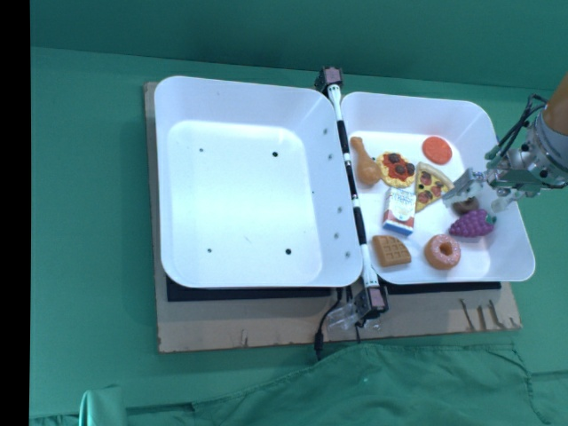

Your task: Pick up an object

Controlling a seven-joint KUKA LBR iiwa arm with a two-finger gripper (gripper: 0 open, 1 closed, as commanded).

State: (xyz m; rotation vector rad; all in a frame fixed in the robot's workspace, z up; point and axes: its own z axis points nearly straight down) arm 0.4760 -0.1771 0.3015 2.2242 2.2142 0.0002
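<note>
camera view: two shallow white bins sit side by side on a brown cardboard sheet [266,331] over green cloth. the left bin [244,180] is a smooth, glossy tray with rounded corners and a few small dark dots on its floor. the right bin [510,260] holds all the toy food.

the gripper [484,187] hangs over the right bin's right side, reaching in from the right edge, metal-grey with cables above it. its tip is low over a small dark brown piece [464,206] that sits just beside the purple grapes [471,224], a bumpy cluster near the bin's right wall. i cannot tell whether the fingers are spread or closed, nor whether anything sits between them.

crowding that spot: a pizza slice [430,185], flat and triangular with red dots, lies just left of the gripper. left of it is a round yellow pizza-like disc [395,169] with dark toppings, touching a tan drumstick [364,160]. a plain red-orange disc [437,150] lies toward the bin's far side. a small boxy carton [400,211], white with blue and red print, lies near the middle. toward the near edge sit a square, gridded brown waffle [390,251] and a ring doughnut [442,252] with pink icing, apart from each other.

a black-and-white striped rod [351,185] runs along the seam between the bins.
</note>
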